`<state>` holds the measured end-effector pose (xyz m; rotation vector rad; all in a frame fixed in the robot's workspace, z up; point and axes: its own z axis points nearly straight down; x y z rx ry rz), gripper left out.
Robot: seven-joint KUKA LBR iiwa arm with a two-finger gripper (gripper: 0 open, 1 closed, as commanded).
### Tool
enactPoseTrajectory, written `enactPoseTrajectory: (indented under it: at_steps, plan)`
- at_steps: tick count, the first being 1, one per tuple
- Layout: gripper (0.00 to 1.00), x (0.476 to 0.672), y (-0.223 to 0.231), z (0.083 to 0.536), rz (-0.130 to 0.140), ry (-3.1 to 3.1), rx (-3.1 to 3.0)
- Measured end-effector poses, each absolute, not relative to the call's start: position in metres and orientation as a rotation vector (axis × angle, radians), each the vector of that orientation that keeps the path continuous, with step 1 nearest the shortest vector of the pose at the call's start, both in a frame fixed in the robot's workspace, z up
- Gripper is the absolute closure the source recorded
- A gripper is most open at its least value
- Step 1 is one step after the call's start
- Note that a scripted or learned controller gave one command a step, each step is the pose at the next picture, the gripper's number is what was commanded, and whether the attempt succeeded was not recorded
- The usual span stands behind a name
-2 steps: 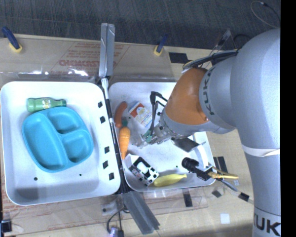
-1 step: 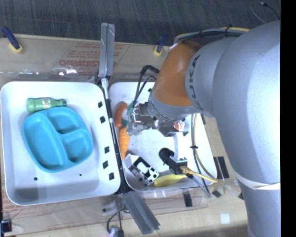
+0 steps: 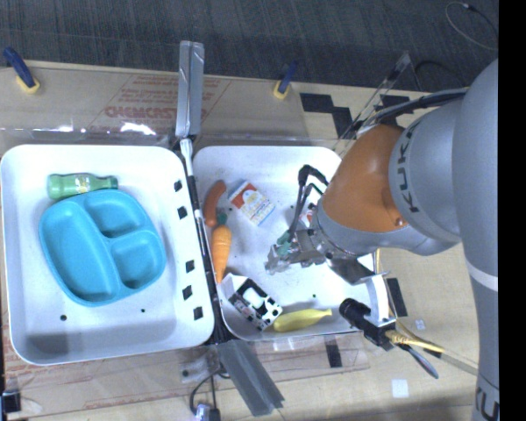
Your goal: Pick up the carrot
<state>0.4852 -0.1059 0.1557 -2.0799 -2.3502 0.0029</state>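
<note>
My arm reaches in from three o'clock, wrist bent down over the right bin (image 3: 245,154). My gripper (image 3: 280,254) hangs near the carrot (image 3: 220,246) at nine o'clock; I cannot tell its state.

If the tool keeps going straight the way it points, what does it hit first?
It aims left and down, so the tool would likely meet the bare floor of the right bin first. The carrot lies just beyond in that line, though height above the floor is unclear.

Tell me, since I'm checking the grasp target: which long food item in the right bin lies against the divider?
The carrot, orange with a green top, lies along the divider; the yellow banana lies along the bin's near edge.
</note>
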Motion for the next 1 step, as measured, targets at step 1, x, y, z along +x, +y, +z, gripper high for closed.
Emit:
enactPoseTrajectory:
  at_steps: [1]
  plan:
    - [1.00,0.4769,-0.1194,0.1719,0.001,-2.333,-2.102]
